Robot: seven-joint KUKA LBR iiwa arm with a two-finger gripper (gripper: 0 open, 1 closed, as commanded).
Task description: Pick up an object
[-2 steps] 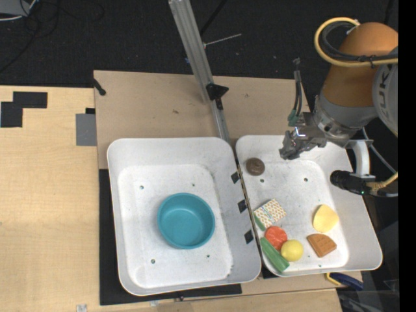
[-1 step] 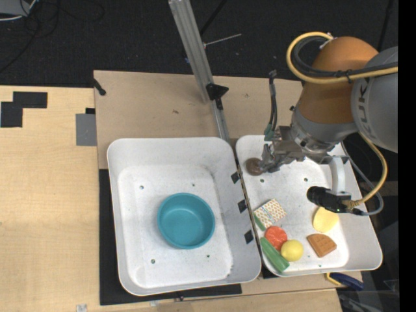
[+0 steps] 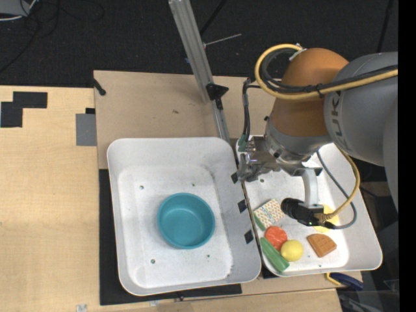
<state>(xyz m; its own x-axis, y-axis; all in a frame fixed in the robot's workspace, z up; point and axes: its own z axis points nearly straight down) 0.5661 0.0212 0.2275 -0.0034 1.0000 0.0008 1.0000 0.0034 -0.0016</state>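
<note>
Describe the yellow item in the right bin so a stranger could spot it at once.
Start at the right bin and go to its near edge, where small items cluster. The yellow ball sits between the red tomato and the brown wedge. It is the only yellow round piece there.

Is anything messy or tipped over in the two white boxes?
Nothing looks spilled or broken. The blue bowl sits upright in the left bin. The toy foods, a red tomato, yellow lemon, green piece and brown piece, are bunched at the right bin's front end.
</note>
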